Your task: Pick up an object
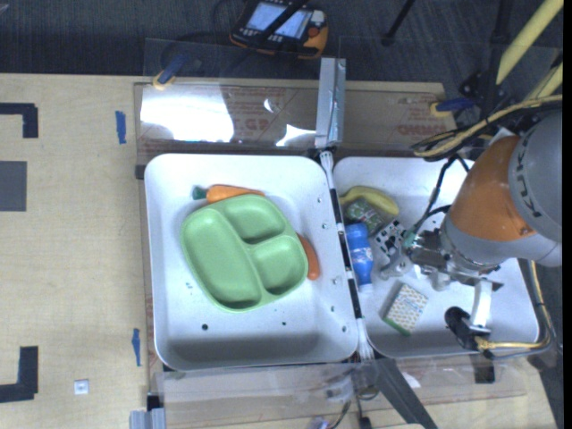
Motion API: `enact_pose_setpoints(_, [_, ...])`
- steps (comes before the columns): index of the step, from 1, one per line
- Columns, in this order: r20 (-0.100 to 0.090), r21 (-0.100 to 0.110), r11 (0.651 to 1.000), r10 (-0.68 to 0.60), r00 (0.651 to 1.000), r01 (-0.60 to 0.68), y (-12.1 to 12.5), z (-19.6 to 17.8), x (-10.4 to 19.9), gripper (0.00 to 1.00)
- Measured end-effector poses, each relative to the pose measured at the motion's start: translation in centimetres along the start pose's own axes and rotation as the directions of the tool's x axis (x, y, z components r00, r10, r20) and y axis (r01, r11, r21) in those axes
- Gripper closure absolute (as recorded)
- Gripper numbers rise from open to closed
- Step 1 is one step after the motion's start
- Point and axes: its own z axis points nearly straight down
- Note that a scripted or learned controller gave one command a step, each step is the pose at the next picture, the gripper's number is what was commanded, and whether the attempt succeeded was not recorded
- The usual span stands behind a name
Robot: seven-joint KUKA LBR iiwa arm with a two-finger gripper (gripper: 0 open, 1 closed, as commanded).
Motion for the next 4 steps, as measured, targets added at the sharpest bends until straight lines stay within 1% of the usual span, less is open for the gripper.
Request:
enact_pose_setpoints(1, [0.0, 0.005, 0.986, -0.164, 0.986, 0.164, -0.9, -4.9, -0.3, 0.0])
enact_pose_setpoints(2, [-0.003, -0.009, 0.973, -0.23, 0.973, 0.23, 5.9, -0.6, -1.4, 0.0])
enact_pose_setpoints(3, [-0.003, -0.014, 0.973, -0.231, 0.973, 0.231, 6.0, -1.6, -1.3, 1.0])
enact_pose_setpoints(4, [-0.001, 0.005, 0.966, -0.258, 0.966, 0.258, 5.3, -9.7, 3.5, 1.0])
